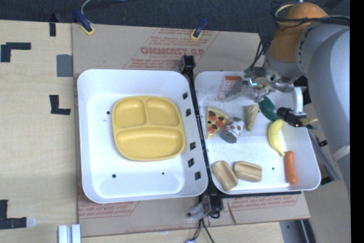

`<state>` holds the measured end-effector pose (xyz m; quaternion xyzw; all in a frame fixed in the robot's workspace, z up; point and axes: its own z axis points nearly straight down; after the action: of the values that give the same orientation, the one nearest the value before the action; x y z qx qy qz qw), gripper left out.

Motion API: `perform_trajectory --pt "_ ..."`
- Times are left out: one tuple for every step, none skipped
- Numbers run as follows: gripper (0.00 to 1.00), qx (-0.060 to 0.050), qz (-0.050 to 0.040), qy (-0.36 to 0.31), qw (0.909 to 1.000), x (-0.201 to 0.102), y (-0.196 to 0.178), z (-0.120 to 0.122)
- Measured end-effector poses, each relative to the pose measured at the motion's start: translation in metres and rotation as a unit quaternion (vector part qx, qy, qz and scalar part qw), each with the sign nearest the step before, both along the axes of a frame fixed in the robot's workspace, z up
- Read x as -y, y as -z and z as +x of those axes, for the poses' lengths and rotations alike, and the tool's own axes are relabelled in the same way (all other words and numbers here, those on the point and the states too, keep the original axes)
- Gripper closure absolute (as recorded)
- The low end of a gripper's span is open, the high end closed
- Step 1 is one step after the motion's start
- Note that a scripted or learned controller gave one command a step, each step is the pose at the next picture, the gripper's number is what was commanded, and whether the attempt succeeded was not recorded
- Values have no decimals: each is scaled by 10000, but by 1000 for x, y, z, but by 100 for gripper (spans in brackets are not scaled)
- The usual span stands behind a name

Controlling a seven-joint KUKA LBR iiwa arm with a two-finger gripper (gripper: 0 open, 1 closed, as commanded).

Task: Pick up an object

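My gripper hangs low over the far part of the right bin, below the orange band of the arm. A small red and white thing lies just to its left; whether they touch is unclear. Nearer me in that bin lie a pizza slice, a grey can, a beige cone, a green piece, a banana, an orange carrot and two bread rolls.
The left bin holds a yellow divided plate. A black divider with clips runs between the bins. The grey arm covers the right bin's far right corner. Cardboard lies under both bins.
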<state>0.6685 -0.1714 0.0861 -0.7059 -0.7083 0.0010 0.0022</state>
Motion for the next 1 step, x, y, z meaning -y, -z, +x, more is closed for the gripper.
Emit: perform_trajectory --pt "0 -2 0 -1 10000 10 0 0"
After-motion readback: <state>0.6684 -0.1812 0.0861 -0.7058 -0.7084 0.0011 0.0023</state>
